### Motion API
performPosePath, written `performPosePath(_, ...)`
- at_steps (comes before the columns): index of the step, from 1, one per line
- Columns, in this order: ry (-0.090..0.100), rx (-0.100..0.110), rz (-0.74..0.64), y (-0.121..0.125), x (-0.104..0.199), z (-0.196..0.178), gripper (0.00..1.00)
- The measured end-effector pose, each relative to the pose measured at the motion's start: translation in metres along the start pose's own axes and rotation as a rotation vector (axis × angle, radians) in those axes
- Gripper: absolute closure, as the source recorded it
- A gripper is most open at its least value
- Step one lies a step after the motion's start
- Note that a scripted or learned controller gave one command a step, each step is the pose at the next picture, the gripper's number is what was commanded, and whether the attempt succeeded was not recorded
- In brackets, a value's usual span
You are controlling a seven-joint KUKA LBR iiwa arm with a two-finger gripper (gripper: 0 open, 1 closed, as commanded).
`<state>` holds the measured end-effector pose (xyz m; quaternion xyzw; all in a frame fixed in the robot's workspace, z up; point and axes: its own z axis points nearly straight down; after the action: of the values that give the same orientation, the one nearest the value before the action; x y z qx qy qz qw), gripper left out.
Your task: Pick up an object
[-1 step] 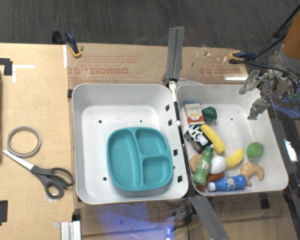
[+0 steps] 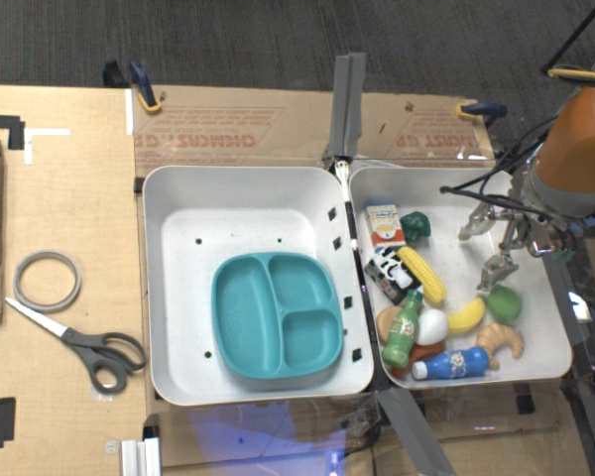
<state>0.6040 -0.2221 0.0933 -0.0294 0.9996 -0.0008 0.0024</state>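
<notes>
The arm reaches in from the right, its orange band (image 2: 578,147) showing above the right bin (image 2: 456,188), and the pincer (image 2: 488,251) hangs over that bin's right half with its metal fingers (image 2: 497,269) spread apart and nothing between them. Just below the lower fingertip lies a green round fruit (image 2: 504,303), close to it but not gripped. The other toys crowd the bin's left and front: a small juice carton (image 2: 382,223) beside a dark green piece (image 2: 416,227), a corn cob (image 2: 420,273) lying at a slant against a black-and-white toy (image 2: 390,270), a green bottle (image 2: 402,331), a white egg (image 2: 431,324), a banana (image 2: 466,316), a croissant (image 2: 503,339) and a blue-and-white bottle (image 2: 450,365) lying along the front wall. The left bin (image 2: 178,266) holds a teal divided plate (image 2: 278,313). On the table (image 2: 59,196) to the left lie scissors (image 2: 84,343) and a roll of tape (image 2: 47,280).
</notes>
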Motion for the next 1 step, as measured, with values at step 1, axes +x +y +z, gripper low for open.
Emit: performPosePath(1,0.001,0.0,-0.017,0.0059,0.0424,-0.0022,0.0)
